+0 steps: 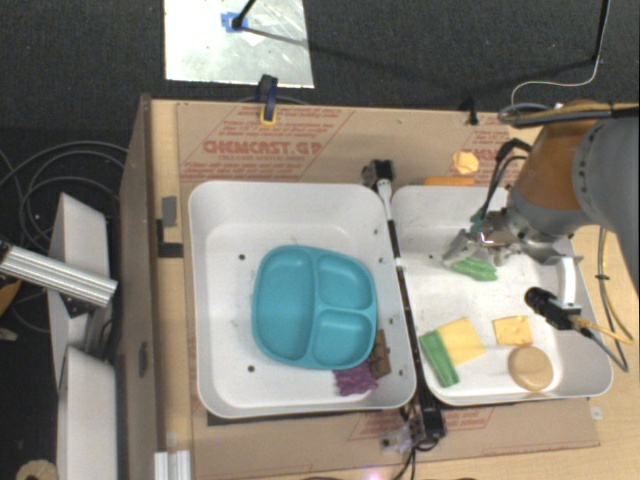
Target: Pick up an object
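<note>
My gripper [481, 251] hangs low over the back part of the right bin [590, 368], open. A small green piece [473, 267] lies on the bin floor right under its fingertips, and I cannot tell whether they touch it. Nearer the front of this bin lie a long green piece [437, 358], a yellow block [463, 339], a small orange-yellow cube [512, 330] and a tan round piece [530, 367].
The left bin [215, 268] holds a teal divided plate [314, 307], with a purple piece [353, 380] and a brown piece [381, 356] at its front right. The wall between the bins [393, 258] runs just left of the gripper. An orange thing [449, 180] sits behind the right bin.
</note>
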Motion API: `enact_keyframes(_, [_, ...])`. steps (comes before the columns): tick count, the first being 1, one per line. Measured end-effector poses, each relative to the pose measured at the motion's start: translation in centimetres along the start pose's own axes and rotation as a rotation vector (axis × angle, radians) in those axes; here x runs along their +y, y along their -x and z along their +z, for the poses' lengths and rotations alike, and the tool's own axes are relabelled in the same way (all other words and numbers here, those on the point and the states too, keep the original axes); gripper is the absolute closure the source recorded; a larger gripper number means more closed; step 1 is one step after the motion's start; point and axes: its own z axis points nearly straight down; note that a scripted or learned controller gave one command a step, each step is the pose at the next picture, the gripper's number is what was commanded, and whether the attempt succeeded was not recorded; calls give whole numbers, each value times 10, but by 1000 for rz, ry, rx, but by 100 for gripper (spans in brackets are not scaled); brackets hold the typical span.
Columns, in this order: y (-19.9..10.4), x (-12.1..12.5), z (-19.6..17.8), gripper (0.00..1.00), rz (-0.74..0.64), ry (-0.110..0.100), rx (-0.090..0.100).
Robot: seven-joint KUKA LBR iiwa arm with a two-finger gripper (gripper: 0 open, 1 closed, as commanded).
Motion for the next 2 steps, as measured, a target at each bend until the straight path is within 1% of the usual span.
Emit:
enact_keyframes(1, [11, -19, -45, 0, 0, 2, 0])
enact_keyframes(2, [-7, -16, -20, 0, -5, -3, 2])
